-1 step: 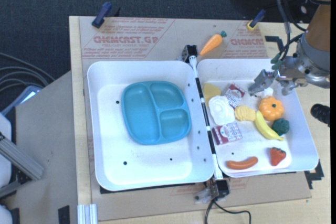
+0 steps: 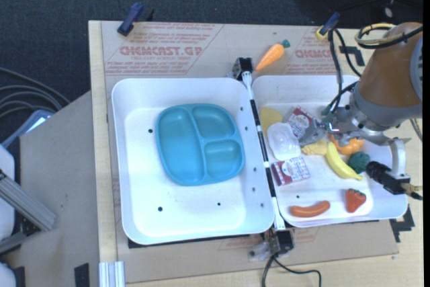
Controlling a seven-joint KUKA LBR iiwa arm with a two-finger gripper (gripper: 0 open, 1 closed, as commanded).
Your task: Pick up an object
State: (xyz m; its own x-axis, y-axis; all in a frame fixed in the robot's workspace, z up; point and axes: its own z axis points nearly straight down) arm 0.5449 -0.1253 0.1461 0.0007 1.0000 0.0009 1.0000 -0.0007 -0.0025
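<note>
**Reaching Into the Toy Bin**

Hanging low over the right white plastic bin [image 2: 390, 215], the grey robot arm with the orange band [image 2: 390, 80] comes in from 3 o'clock. Its metal pincer [image 2: 321, 131] is down among the toys near the middle of that bin. I cannot tell if the pincer is wide or narrow, because it is small and mixed in with the things around it. Nothing can be seen held in it.

Lots of toys lie close by. The crinkly red and white packet [image 2: 300, 123] is just beside the pincer, at its 9 o'clock. The round see-through white cup [image 2: 281, 141] lies a bit more toward 8 o'clock. The yellow plastic banana [image 2: 340, 161] sits just under the pincer at about 5 o'clock. Its long side runs from 11 o'clock to 5 o'clock, so a grab across its thin middle looks like the easy way. The packet seems the nearest thing to grab.

Farther off, at 6 o'clock, the orange toy sausage [image 2: 309, 209] and the red toy strawberry [image 2: 356, 199] lie near the front wall of the bin.

The left white bin [image 2: 134, 212] has a blue plastic plate with three parts [image 2: 200, 142] in it. An orange toy carrot [image 2: 270, 56] lies on the brown board surface [image 2: 175, 50] behind the bins.
</note>
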